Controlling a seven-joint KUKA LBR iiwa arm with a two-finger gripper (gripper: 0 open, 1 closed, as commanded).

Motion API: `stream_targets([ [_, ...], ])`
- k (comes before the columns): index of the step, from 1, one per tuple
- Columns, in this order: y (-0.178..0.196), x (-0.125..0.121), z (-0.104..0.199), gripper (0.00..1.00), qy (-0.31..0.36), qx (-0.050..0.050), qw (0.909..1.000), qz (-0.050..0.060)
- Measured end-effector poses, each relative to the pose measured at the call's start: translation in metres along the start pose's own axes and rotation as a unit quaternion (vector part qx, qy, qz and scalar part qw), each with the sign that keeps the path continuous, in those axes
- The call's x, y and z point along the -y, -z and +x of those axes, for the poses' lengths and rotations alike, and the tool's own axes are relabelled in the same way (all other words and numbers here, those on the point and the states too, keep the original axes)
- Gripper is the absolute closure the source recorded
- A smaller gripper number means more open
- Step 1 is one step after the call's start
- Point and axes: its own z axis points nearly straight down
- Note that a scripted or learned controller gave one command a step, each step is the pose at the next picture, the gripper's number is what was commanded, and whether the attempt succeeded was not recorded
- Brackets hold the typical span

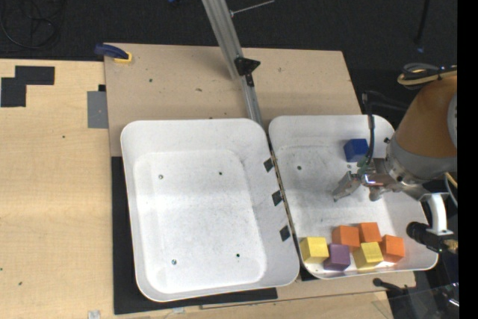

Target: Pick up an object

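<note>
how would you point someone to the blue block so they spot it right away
Look in the right bin, the one the gripper is in. The blue block sits alone near its far side, apart from the orange, yellow and purple blocks clustered at the near edge.

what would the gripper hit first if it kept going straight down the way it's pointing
Probably the bare floor of the right bin. The gripper points down over open white floor; the blue block sits just behind it, though depth is unclear.

Even overhead light, dark surroundings, perhaps slightly soft focus.
</note>
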Motion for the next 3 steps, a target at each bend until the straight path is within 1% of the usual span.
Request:
stream_targets([
  [1, -0.043, -0.001, 0.000, 0.00, -0.001, 0.001, 1.0000, -0.004],
  [2, -0.031, -0.001, -0.001, 1.00, -0.004, 0.000, 1.0000, -0.004],
  [3, 0.014, 0.001, -0.010, 1.00, -0.005, 0.002, 1.0000, -0.006],
])
